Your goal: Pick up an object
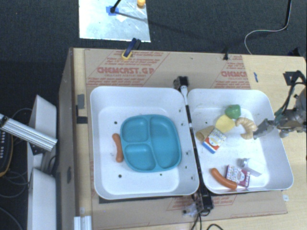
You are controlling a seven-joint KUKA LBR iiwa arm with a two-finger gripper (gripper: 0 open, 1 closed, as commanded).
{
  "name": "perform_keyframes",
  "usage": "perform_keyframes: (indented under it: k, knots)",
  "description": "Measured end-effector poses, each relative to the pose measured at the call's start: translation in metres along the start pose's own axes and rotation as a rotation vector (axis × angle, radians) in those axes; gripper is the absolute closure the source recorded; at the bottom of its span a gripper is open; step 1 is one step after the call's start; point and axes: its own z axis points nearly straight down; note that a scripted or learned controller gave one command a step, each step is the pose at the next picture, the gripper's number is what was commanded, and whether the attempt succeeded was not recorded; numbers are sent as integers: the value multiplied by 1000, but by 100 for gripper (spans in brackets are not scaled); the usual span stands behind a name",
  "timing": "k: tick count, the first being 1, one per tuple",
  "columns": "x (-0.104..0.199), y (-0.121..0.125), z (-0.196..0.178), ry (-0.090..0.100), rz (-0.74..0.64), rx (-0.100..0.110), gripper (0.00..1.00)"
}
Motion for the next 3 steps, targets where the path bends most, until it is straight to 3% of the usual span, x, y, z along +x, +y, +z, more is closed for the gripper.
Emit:
perform_keyframes:
  k: [1, 2, 3]
  knots:
    - [61, 43, 101, 2, 0, 3, 0]
    - [62, 110, 148, 1, -1, 0, 0]
    - [60, 113, 132, -4, -3, -12, 100]
